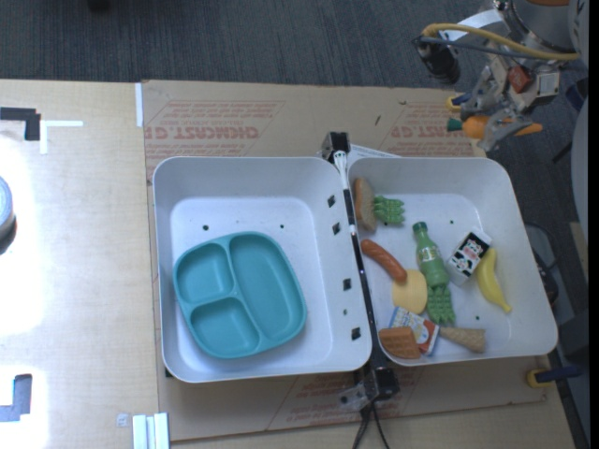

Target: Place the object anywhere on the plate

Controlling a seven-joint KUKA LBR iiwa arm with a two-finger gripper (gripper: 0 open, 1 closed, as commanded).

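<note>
- An orange object (475, 125) sits between the fingers of the gripper (482, 120), held above the bench beyond the right bin's (524, 241) far right corner.
- Its long axis cannot be told; it is too small.
- The teal plate (241, 295) lies bare in the left bin (178, 213), its long axis slanting toward the near right corner.
- By this view, the grasp looks done; carrying across to the plate and releasing remain.

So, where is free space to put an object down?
The teal plate has all three compartments bare, and white floor borders it in the left bin. The right bin is crowded centrally; only its far corner past the banana is free.
</note>
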